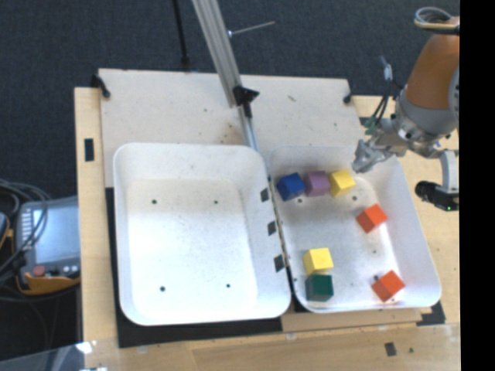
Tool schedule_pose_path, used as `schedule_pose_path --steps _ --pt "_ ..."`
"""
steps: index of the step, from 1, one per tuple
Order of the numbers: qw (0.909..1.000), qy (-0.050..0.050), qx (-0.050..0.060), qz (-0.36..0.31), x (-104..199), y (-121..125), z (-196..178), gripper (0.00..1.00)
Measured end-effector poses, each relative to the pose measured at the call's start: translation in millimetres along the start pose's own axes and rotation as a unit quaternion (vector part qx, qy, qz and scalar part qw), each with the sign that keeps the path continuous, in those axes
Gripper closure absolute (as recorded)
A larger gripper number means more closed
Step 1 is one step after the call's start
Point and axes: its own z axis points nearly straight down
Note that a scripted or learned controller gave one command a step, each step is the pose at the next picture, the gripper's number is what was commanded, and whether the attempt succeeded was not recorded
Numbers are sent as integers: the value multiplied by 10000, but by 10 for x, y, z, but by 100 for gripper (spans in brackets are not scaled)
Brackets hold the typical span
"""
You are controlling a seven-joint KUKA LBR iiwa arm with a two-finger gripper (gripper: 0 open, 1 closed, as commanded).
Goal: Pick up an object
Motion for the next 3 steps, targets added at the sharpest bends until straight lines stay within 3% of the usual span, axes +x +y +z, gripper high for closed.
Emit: schedule_pose_path --steps 1,3 --pt "10000 2 3 -1 -17 13 -402 100" --pt "10000 8 36 5 1012 -280 -279 100"
